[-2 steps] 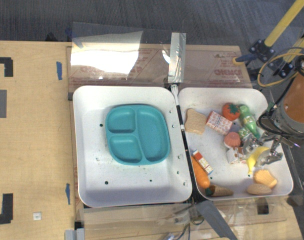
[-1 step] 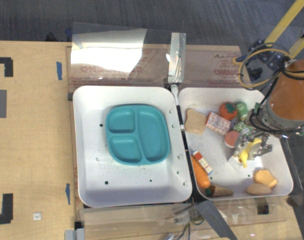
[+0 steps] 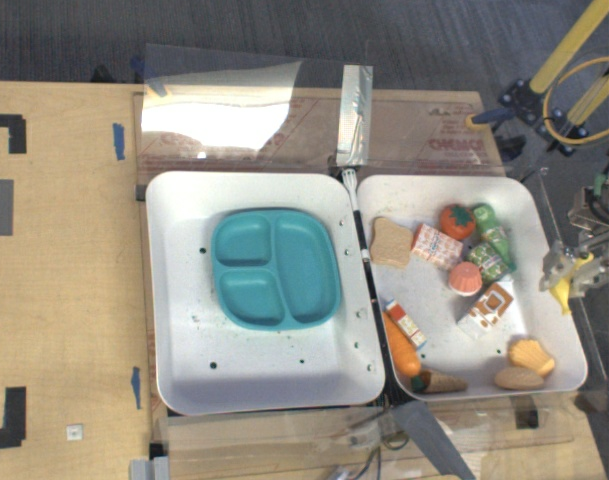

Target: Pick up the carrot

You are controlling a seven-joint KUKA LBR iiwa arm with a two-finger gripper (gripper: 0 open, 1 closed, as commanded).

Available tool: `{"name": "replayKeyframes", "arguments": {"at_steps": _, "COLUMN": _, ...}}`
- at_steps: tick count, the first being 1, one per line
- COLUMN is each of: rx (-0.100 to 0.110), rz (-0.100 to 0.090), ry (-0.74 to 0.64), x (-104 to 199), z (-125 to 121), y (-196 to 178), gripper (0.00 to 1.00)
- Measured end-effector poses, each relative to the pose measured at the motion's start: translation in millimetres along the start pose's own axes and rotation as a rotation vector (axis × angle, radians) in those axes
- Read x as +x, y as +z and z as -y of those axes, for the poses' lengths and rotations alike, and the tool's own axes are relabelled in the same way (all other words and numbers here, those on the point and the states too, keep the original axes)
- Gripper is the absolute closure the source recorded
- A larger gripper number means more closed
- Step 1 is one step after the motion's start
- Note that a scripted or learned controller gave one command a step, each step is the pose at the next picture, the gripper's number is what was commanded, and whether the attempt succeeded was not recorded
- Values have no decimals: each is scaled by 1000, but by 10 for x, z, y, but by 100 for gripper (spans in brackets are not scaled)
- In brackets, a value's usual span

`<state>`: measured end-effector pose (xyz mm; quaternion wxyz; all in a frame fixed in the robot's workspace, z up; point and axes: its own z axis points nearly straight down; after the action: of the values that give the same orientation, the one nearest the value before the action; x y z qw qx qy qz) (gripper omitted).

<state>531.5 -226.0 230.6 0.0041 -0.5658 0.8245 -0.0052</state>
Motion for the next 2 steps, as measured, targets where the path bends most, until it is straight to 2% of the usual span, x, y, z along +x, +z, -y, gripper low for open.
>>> {"name": "replayKeyframes", "arguments": {"at_steps": 1, "rx": -18, "rz": 4, "ry": 23, "x": -377, "z": -708, "y": 649, "gripper": 100}}
{"name": "replayKeyframes", "arguments": {"at_steps": 2, "rx": -12, "rz": 1, "ry": 149, "x": -620, "z": -787, "y": 632, "gripper": 100}}
